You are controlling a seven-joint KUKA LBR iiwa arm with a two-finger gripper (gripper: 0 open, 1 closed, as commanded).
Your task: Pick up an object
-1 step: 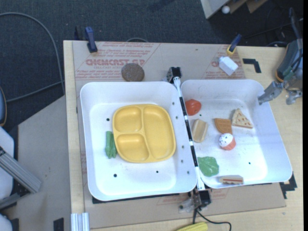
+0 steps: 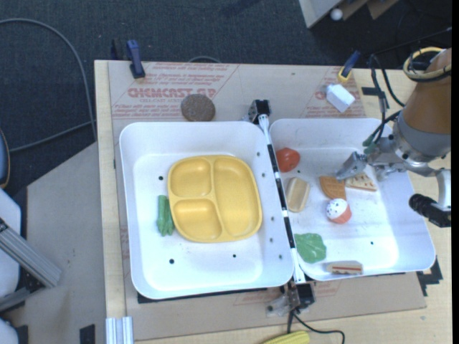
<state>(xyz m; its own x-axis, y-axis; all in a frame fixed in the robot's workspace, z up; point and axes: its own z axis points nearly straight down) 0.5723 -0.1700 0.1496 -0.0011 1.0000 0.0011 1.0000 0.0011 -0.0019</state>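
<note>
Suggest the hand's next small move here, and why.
Probably a short descent. The hand hovers in the right bin, over the gap between the round cracker and the toast piece, with nothing seen held. I would nudge it over one of them first.

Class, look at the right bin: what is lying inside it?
Inside the right bin: a red tomato, a bread roll, a cracker, a white-and-red ball, a green leaf, a sandwich slice and a wedge. The gripper covers whatever lies beneath it.
</note>
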